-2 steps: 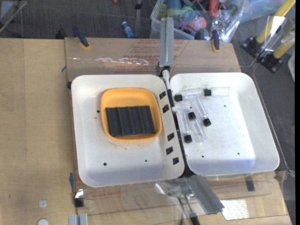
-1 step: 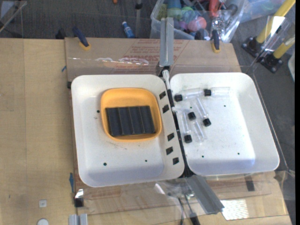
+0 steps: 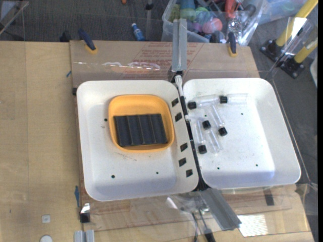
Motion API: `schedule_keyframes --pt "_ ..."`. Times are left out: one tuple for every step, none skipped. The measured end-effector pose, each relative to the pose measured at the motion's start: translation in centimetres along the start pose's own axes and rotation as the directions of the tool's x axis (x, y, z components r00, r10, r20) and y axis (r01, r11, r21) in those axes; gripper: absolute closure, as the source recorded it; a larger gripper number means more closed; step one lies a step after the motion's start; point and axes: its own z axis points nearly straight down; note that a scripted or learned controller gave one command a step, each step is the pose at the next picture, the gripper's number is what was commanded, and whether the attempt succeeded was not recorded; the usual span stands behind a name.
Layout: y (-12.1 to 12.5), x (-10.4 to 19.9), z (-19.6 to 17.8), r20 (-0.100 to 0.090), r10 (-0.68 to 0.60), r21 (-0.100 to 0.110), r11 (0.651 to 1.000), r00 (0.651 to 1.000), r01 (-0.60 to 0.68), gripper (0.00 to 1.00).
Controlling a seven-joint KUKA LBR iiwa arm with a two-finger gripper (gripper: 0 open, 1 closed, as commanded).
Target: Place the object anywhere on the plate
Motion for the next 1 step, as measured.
schedule_keyframes --pt "0.04 0.04 -0.01 0.000 -0.061 0.000 0.998 0.998 0.061 1.00"
